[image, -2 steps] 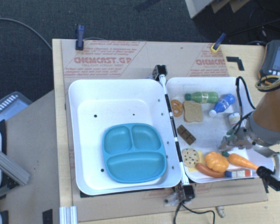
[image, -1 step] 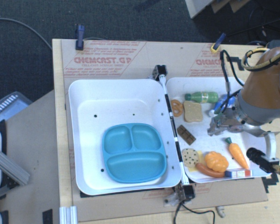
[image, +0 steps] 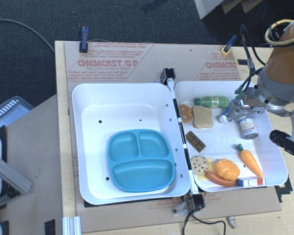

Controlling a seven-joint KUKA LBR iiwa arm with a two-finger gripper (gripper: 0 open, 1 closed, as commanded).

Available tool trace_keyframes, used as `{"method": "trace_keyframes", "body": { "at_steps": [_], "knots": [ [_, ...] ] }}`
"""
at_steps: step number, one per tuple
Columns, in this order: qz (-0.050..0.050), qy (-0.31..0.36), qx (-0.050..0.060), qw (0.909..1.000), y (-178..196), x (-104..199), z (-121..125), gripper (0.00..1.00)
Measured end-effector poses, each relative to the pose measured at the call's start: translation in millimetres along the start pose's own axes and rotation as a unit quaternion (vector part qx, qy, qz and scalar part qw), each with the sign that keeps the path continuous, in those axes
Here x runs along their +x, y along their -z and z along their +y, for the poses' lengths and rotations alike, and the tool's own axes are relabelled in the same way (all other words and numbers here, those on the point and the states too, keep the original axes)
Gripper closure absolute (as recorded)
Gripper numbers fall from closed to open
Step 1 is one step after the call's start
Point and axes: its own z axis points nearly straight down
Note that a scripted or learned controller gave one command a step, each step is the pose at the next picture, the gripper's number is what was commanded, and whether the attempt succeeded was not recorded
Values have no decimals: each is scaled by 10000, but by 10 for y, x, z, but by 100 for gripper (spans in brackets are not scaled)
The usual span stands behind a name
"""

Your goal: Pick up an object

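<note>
- The gripper (image: 235, 112) is reaching in from the right of the frame and hovering over the upper part of the right bin (image: 279, 153), just beside the small can (image: 247, 127). It is probably going for the can, though the tool is too blurred to tell whether it is released or clenched.
- The pickable things are crowding the right bin: a green bottle (image: 211, 102), a pretzel (image: 185, 113), a bread slice (image: 203, 117), a chocolate bar (image: 195, 141), a cookie (image: 199, 164), a carrot (image: 250, 163), an orange fruit (image: 227, 169) and a sausage (image: 220, 179).
- A blue divided plate (image: 141, 159) is lying in the left bin (image: 88, 102), apart from the pile.
- Red print reading "CHEMCAST" is showing on the board (image: 110, 62) under the bins; the can's label is unreadable.
</note>
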Motion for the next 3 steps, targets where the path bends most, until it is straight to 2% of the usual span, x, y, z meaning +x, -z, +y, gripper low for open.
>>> {"method": "trace_keyframes", "body": {
  "at_steps": [1, 2, 3],
  "knots": [
    [-1, 1, 2, 10000, 94, -84, 386, 100],
    [-1, 0, 4, 10000, 93, -85, 385, 0],
    [4, -5, 21, 10000, -599, -415, 727, 0]
  ]
}}
